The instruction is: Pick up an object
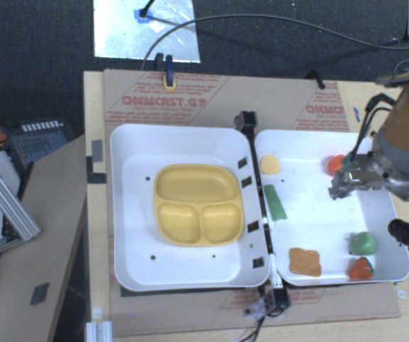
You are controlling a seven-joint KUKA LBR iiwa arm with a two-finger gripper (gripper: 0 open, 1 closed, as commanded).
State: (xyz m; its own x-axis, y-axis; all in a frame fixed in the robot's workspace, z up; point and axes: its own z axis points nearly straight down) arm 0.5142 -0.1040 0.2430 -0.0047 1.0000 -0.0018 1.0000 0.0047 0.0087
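Camera view, nearest first: a red piece (360,268), a green ball (363,243) and a tan wafer (305,261) lie along the right bin's (333,219) front edge. Further back, the claw (340,188) hangs over bare floor; whether it is clenched I cannot tell. Beyond it sits an orange piece (335,164), likely light, hard plastic, rounded and slippery; best pinched across its middle
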